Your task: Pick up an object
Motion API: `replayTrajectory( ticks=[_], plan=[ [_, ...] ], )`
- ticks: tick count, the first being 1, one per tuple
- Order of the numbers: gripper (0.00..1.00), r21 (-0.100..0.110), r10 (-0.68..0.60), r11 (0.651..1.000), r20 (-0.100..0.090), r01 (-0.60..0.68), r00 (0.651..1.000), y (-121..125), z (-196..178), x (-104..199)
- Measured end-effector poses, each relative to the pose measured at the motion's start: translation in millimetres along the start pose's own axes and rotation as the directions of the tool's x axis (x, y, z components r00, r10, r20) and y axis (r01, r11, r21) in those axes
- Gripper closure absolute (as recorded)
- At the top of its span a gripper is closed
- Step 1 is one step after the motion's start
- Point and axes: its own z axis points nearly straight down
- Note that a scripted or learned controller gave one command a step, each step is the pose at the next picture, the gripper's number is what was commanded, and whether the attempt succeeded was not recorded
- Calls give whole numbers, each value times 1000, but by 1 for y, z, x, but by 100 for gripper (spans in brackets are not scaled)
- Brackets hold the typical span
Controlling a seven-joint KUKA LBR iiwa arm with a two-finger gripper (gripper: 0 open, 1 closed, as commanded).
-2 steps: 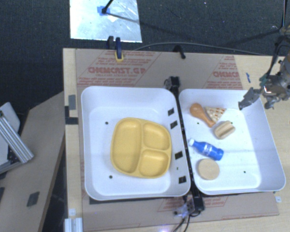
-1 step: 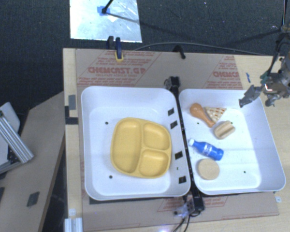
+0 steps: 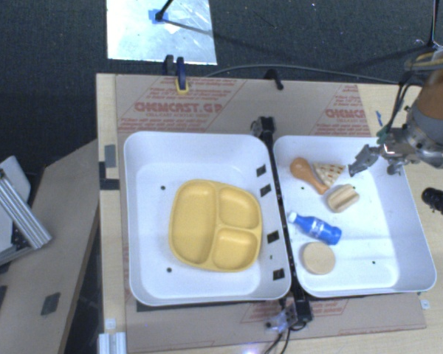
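Glossy plastic yellow tray (image 3: 215, 226); smooth white bins (image 3: 199, 153), probably plastic; shiny blue bottle (image 3: 317, 228).

Yellow tray (image 3: 215, 225), blue bottle (image 3: 315, 228), white bins (image 3: 199, 153)

A yellow divided tray (image 3: 215, 225) lies in the left bin (image 3: 144, 198) (a metal sheet (image 3: 133, 21) beyond).

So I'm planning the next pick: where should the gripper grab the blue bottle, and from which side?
Grip the blue bottle across its middle, coming straight down from above. It lies flat in the right bin, clear of its neighbours, so the fingers should probably straddle its narrow width.
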Motion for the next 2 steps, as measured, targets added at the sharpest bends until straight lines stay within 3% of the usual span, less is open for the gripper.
replayTrajectory(
  ticks=[1,2],
  plan=[
    [0,-1,-1,1000,0,1,1000,7,47,6],
    [0,-2,4,1000,1,-4,1000,-1,100,1]
  ],
)
